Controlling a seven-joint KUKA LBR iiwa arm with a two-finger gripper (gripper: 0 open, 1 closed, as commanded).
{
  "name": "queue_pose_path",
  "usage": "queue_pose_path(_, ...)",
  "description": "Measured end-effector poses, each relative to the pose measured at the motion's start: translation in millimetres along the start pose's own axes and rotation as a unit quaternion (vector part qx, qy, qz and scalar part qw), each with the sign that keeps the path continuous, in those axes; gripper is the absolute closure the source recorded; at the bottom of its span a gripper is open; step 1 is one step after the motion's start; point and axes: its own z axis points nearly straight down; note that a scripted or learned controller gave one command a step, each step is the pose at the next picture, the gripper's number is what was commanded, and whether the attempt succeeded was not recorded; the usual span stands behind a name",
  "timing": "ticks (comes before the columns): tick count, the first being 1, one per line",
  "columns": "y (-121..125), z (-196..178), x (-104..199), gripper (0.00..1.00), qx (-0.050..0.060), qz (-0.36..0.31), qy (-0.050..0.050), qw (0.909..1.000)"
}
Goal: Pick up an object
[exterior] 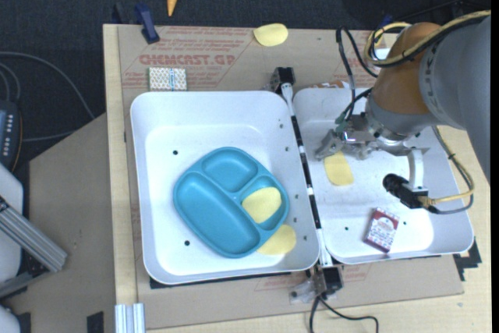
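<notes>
Nearest in the right bin (444,234) lies a small red packet (382,230) with white print, tilted. Beyond it, by the divider, a pale yellow, flat, rounded piece (339,170) rests on the white floor. My pincer (337,143) hangs just above that piece; whether it is released or clenched I cannot tell. In the left bin (156,129) a blue sectioned tray (214,203) carries another yellow piece (263,203).
</notes>
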Motion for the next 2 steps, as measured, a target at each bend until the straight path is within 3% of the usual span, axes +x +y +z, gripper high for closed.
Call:
queue_pose_path(1, -18, 0, 2, 0.00, 0.000, 0.000, 0.000, 1.0000)
queue_pose_path(2, -18, -10, 3, 1.00, -0.001, 0.000, 0.000, 1.0000)
